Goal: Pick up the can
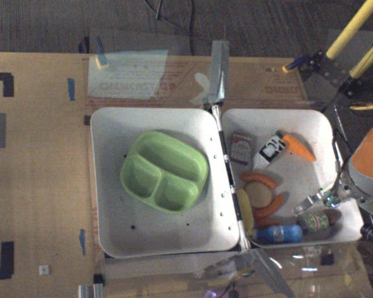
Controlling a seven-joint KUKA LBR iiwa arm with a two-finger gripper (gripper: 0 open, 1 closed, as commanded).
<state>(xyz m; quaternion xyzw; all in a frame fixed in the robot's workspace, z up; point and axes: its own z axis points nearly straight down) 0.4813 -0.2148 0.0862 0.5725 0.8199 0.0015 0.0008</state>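
Starting at the left, the counter is carrying two shallow white bins side by side. The left bin is holding a green divided plate, which is lying tilted near the bin's middle.

Past the shared wall, the right bin is holding a cluster of small things. A dark red packet is lying near its far left corner, and just right of that a black and white carton is touching the blunt end of a toy carrot. Lower down, a yellow banana is lying along the left wall, beside two orange sausages that are curving around a tan round piece. A blue bottle is lying on its side along the near edge.

The can, brown with a green band, is lying on its side near the bin's near right corner, just right of the blue bottle.

The gripper is hanging directly above the can, very close to it. Whether the jaws are apart or together cannot be told, and the can is not visibly between them.
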